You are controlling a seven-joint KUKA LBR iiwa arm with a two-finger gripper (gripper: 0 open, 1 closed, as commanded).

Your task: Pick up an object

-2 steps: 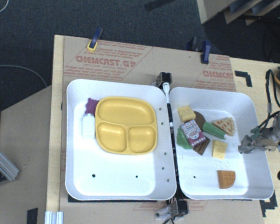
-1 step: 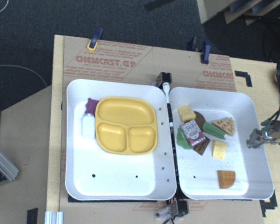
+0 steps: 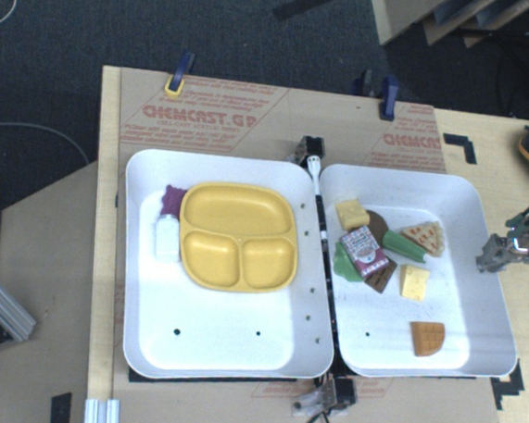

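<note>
The right bin (image 3: 479,301) holds several toy foods. A pale yellow block (image 3: 351,213) lies at the top left, with a red and white snack packet (image 3: 365,252) on a green piece (image 3: 346,261) and a brown piece (image 3: 384,277). A green pod (image 3: 403,244) and a pizza slice (image 3: 424,237) lie to the right. A yellow cheese cube (image 3: 414,284) and a brown toast piece (image 3: 427,338) sit lower down. My gripper (image 3: 497,253) is small and grey, just outside this bin's right rim, apart from every item.
The left bin (image 3: 215,336) holds a yellow three-compartment plate (image 3: 239,236) and a white bottle with a purple cap (image 3: 167,224) at its left. Clamps (image 3: 387,95) stand on the bench's back edge. A black bracket (image 3: 309,150) sits between the bins.
</note>
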